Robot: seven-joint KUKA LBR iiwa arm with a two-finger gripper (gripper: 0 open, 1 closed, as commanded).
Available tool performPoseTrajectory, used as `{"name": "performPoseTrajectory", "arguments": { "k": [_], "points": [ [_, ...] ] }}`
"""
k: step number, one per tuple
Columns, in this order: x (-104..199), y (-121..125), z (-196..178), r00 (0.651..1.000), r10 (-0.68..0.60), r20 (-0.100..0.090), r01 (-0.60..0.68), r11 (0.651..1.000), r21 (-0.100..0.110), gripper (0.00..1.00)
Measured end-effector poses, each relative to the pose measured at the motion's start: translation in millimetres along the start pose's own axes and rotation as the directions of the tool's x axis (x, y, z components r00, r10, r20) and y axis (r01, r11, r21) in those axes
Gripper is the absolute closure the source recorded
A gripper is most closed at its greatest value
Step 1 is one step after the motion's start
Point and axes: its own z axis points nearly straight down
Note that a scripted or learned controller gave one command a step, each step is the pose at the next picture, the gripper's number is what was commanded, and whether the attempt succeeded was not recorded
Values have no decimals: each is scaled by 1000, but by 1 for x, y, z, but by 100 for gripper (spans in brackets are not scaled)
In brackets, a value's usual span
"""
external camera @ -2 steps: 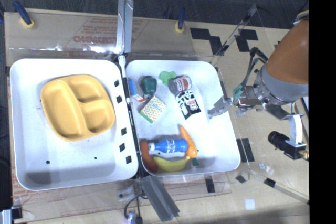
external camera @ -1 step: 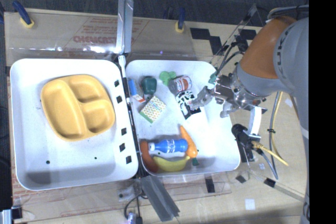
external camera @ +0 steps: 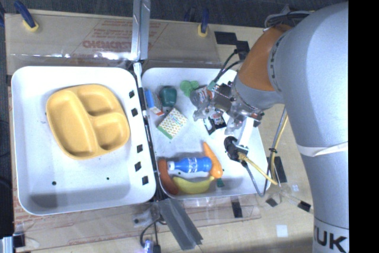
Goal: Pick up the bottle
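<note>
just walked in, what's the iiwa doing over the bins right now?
It's meant to pick up the bottle, which lies on its side near the front of the right bin, beside a banana and a carrot. The pincer sits over the middle of that bin, apart from the bottle, with nothing visibly between its fingers. A green object and a patterned box lie nearby. The left bin holds a yellow divided tray.

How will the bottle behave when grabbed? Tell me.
The bottle lies on its side, so it may roll if nudged. It looks like smooth plastic, probably slippery. The banana and carrot crowd it, so neighbours may shift.
</note>
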Motion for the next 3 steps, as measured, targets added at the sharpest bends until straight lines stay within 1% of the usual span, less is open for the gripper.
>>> {"name": "performPoseTrajectory", "arguments": {
  "k": [1, 2, 3],
  "points": [
    [93, 6, -56, 1000, -6, 0, 6, 1000, -4, 0],
    [93, 33, 45, 1000, -28, 1, 28, 1000, -3, 0],
    [95, 32, 35, 999, -38, 2, 38, 999, 2, 100]
  ]
}}
